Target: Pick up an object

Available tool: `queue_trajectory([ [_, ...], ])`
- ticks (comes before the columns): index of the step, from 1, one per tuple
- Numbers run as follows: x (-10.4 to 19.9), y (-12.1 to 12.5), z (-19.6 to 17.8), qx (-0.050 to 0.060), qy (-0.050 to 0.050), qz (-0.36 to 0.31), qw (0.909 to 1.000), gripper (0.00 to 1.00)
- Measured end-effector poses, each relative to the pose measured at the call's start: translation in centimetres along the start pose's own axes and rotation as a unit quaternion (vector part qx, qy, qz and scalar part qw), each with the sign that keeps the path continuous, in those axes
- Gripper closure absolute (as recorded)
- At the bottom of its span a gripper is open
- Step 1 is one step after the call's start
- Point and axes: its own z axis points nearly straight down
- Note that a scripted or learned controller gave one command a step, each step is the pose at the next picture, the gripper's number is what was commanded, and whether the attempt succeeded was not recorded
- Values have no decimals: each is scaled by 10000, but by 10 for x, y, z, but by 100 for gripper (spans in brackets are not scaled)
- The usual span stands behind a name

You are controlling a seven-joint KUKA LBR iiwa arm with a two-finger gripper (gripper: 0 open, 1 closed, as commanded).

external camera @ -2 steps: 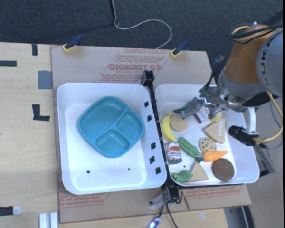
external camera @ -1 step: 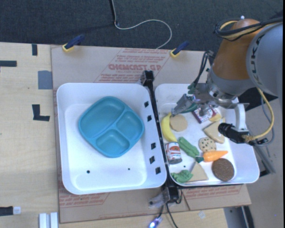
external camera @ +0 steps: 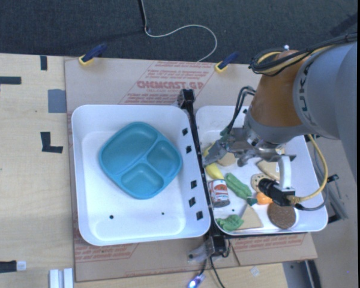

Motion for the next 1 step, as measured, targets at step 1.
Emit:
queue_trajectory([
  [1, -1, -18, -2, -10, -7, 15, 10000, 0],
])
